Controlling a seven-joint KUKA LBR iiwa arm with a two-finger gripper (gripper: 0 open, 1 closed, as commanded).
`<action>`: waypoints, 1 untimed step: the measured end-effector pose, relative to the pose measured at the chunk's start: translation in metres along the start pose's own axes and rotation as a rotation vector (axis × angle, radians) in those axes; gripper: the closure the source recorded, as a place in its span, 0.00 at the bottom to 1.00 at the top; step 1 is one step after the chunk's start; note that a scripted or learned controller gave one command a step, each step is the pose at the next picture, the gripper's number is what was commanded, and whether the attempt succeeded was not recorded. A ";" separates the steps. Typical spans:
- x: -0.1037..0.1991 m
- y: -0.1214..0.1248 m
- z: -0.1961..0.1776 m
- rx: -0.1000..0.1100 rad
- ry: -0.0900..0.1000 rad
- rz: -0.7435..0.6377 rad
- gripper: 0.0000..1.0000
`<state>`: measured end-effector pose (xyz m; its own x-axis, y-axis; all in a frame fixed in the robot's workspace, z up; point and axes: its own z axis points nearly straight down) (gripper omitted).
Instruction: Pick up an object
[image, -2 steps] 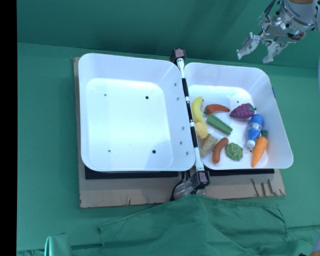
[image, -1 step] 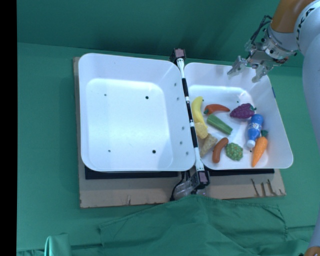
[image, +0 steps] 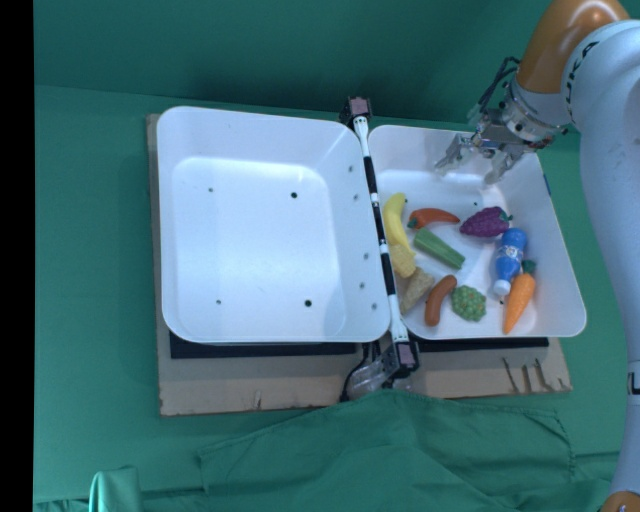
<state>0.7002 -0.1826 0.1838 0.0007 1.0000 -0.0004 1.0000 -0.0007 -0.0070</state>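
My gripper (image: 471, 164) hangs over the far part of the right bin (image: 560, 322), fingers spread open with nothing between them. Below it in that bin lie toy foods: a yellow banana (image: 396, 218), a red-orange chili pepper (image: 433, 216), a green cucumber piece (image: 439, 248), a purple grape bunch (image: 485, 222), a blue-and-white bottle (image: 508, 260), an orange carrot (image: 519, 300), a green broccoli-like lump (image: 468, 303), a brown sausage (image: 439, 300) and a tan bread piece (image: 416, 290). The gripper stands apart from all of them, nearest the grapes and pepper.
The left bin (image: 190, 300) sits beside the right one, with a black-and-white divider bar (image: 376, 215) between them. Both rest on cardboard (image: 250, 390) over green cloth. A folded green cloth (image: 400, 450) lies in front. The grey arm (image: 610, 200) runs down the right side.
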 end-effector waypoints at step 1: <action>0.007 0.001 -0.013 0.005 0.014 -0.005 1.00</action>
<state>0.7013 -0.1751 0.1966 -0.0039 0.9999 0.0133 0.9999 0.0041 -0.0120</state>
